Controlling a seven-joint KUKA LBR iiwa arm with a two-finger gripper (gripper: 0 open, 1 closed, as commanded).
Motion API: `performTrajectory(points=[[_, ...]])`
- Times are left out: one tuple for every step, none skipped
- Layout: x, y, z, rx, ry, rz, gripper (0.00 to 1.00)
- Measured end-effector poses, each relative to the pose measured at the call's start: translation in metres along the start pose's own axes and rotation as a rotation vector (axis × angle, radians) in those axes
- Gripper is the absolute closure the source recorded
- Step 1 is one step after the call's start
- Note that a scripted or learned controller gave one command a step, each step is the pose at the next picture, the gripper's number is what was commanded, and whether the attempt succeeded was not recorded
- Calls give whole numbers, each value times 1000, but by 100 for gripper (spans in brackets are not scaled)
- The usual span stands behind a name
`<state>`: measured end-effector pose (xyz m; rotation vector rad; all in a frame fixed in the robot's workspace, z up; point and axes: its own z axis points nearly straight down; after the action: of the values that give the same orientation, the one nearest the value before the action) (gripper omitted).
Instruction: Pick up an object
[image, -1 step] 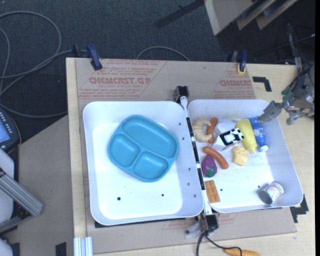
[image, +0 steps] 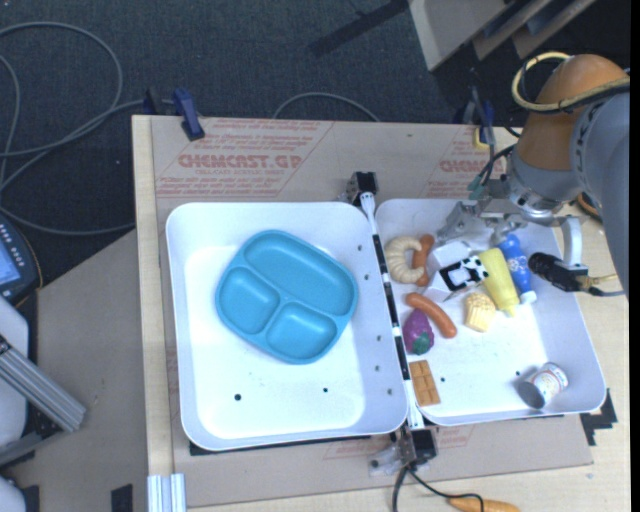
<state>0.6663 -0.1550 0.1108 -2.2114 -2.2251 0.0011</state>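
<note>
Down at the near edge, a small cup (image: 545, 383) lies tipped in the right bin (image: 570, 330), well apart from the action. Farther back, the gripper (image: 487, 215) hangs over that bin's far end. Its fingers look spread, with nothing between them. Just in front sits the black-and-white toy (image: 462, 272), beside the yellow bottle (image: 499, 279), which runs lengthwise toward the near rim.

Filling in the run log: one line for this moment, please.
arm over right bin | gripper above toys | blue plate in left bin | nothing visibly held
</note>
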Motion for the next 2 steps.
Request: performTrajectory(points=[[-46,1,-72,-12,-8,9,0],[-64,-48,6,-5,1,12,0]])
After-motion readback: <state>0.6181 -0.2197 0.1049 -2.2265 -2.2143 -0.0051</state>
